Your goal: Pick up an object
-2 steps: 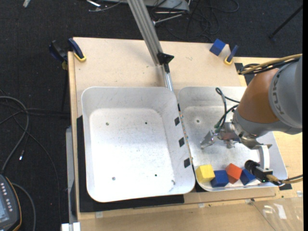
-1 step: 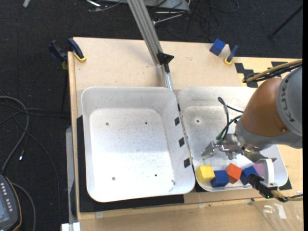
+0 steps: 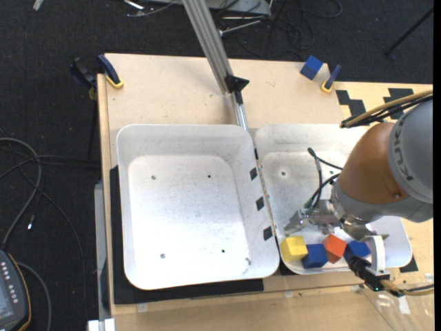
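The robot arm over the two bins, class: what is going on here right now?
A grey arm with an orange band reaches from the right into the right bin. Its gripper hangs just above a cluster of blocks at the near edge: yellow block, blue block, orange block. None is visibly held.

The arm (image 3: 406, 161) has a smooth, rounded grey shell, and a wide orange band (image 3: 368, 167) goes around it above the wrist. Thin dark cables (image 3: 318, 174) run beside the band. The wrist part (image 3: 348, 216) below is grey metal.
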`<state>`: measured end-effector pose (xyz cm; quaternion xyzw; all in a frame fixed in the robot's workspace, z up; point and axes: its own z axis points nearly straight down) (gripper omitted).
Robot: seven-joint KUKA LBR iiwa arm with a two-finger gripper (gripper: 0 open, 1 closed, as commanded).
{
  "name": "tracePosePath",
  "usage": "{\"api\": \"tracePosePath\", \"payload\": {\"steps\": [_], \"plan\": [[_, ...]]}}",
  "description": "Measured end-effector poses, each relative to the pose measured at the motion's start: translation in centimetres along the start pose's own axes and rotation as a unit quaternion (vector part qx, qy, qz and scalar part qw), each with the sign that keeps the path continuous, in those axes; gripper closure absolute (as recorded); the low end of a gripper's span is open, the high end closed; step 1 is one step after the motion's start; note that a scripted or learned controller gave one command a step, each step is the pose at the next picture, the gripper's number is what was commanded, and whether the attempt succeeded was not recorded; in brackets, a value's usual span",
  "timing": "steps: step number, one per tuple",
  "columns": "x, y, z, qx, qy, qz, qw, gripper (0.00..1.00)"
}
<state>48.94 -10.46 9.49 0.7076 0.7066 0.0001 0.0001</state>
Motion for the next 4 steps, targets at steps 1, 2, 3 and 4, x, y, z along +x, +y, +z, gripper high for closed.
{"api": "tracePosePath", "payload": {"steps": [1, 2, 3, 4], "plan": [[-10.1, 0.0, -7.2, -0.003, -0.003, 0.003, 1.0, 0.0], [-11.9, 0.2, -0.1, -0.002, 0.002, -0.001, 1.0, 0.0], [-11.9, 0.2, -0.2, -0.002, 0.0, -0.001, 1.0, 0.0], [-11.9, 0.2, -0.2, -0.002, 0.0, -0.001, 1.0, 0.0]]}}
